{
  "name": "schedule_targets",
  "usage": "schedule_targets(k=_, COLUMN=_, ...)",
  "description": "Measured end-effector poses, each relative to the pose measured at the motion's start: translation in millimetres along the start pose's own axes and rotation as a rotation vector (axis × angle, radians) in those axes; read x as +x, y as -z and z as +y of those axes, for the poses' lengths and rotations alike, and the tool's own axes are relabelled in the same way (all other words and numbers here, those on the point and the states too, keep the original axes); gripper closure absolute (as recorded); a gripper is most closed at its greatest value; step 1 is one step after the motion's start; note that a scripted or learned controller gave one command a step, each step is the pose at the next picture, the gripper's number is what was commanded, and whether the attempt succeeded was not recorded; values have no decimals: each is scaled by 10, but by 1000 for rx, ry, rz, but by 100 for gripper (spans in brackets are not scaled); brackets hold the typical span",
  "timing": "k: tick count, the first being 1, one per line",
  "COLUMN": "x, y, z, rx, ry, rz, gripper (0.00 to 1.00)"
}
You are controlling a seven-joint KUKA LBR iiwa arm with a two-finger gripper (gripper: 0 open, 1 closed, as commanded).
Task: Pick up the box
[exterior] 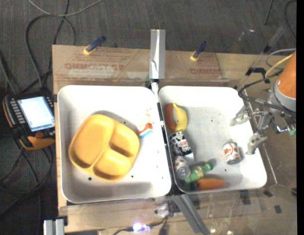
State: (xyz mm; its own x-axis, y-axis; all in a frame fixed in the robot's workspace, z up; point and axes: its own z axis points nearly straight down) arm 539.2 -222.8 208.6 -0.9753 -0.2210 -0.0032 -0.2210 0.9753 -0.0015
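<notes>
You will find the small white box with red and blue print (146,126) in the left shallow white bin (63,180), close to its right wall. It lies just beside the right edge of the yellow plastic tray with three compartments (105,146) (whether the two touch, I cannot tell). The tray takes most of this bin's floor.

The grey arm with the orange band (287,84) reaches in from the right, over the right shallow white bin (215,126), well apart from the box. Its jaws are spread apart near that bin's right wall, with nothing between them. Just below them lies a small red-and-white can (231,152).

Between the jaws and the box you have the wall where the two bins meet, and a row of things along the right bin's left side: a yellow-and-red rounded toy (175,116), a black-and-white patterned container (179,143), a silver can (181,166), a green bottle (199,171) and an orange carrot (211,183). Both bins stand on the brown cardboard tabletop (107,67).
</notes>
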Motion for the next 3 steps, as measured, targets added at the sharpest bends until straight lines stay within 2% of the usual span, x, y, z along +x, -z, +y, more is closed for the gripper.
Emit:
schedule_targets(k=1, x=90, y=1741, z=26, rx=0, ry=93, rz=-4, gripper=0)
schedule_targets(k=2, x=438, y=636, z=112, rx=-3, ry=89, rz=0, gripper=0)
schedule_targets(k=3, x=437, y=637, z=111, rx=-3, ry=89, rz=0, gripper=0)
